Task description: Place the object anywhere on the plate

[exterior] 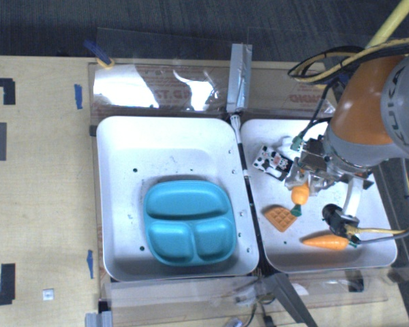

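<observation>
The bench carries two white bins side by side. The left bin (116, 182) holds a blue three-compartment plate (189, 219), set toward 6 o'clock of the bin's centre. The right bin (378, 251) holds a waffle piece (280, 218), a carrot (324, 242) at its 4 o'clock, and a small black-and-white printed item (273, 161) at 12 o'clock from the waffle piece. The arm (368, 107) enters from 3 o'clock. The gripper (307, 179) hangs over the right bin, with a small orange object (300, 195) directly at its tip.
</observation>
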You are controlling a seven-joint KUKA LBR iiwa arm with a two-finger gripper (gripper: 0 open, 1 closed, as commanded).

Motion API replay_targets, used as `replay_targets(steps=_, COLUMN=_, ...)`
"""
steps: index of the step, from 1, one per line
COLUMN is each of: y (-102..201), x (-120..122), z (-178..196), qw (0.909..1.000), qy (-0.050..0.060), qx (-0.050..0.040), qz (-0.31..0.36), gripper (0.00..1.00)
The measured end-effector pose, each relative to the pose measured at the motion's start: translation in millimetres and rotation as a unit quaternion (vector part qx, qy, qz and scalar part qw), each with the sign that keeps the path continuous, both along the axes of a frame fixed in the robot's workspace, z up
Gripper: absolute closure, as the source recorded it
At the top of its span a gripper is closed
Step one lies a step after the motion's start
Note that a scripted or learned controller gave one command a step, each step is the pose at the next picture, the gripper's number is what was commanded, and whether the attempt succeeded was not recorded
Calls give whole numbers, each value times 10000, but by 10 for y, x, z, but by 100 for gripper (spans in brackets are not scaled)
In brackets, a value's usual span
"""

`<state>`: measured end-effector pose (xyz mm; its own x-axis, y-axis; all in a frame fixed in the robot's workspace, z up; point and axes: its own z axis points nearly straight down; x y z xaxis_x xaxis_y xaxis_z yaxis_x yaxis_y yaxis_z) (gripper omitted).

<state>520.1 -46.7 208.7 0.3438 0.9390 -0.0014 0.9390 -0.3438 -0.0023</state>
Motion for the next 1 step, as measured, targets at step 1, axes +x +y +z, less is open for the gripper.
replay_targets(steps=1, y=922, x=178, z=449, qw=9978, qy=-20, qx=12, qz=667, gripper=100)
